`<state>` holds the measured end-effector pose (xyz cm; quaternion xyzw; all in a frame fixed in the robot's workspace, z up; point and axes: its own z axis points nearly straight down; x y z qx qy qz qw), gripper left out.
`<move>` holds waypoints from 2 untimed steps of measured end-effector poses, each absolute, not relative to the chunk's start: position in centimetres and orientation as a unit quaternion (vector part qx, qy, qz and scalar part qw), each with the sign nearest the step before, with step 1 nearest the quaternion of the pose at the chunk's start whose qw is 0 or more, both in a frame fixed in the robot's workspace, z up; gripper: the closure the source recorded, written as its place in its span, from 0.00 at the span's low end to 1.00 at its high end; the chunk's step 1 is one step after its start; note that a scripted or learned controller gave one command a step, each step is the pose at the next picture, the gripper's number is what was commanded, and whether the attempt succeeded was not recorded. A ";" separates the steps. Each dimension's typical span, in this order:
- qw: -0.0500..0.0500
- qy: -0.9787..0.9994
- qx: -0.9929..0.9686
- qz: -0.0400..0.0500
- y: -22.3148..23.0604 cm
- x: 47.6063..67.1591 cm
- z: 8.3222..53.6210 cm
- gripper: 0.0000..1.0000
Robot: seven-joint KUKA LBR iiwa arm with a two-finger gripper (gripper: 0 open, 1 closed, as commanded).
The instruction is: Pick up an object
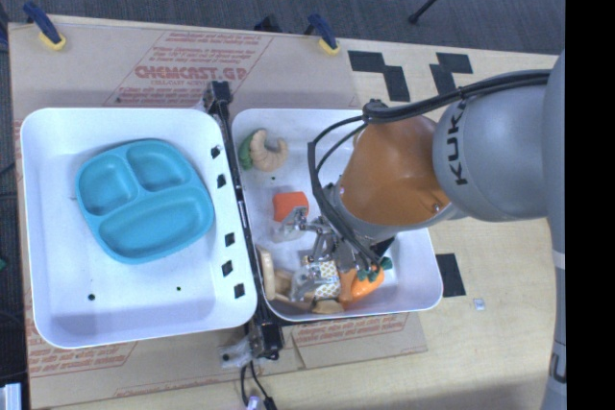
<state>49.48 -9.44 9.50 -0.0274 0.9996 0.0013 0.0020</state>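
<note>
Several small items under claw (317,256); orange block (290,205) beside, axis unclear.

I see the grey arm (500,149) reaching in from the right, its orange band (389,173) sitting just above the wrist. The wrist points down and to the left, with black cables looping around it. The gripper (317,259) hangs low; from here I cannot judge its state.

The cardboard sheet (197,62) under the bins bears red print reading "CHEMCAST GP". The arm (500,149) shows the letters "KUK".
</note>
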 end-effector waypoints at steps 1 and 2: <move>0.002 1.000 -0.027 0.001 -9.4 49.5 9.5 0.00; 0.002 1.000 -0.027 0.001 -9.4 49.5 9.5 0.00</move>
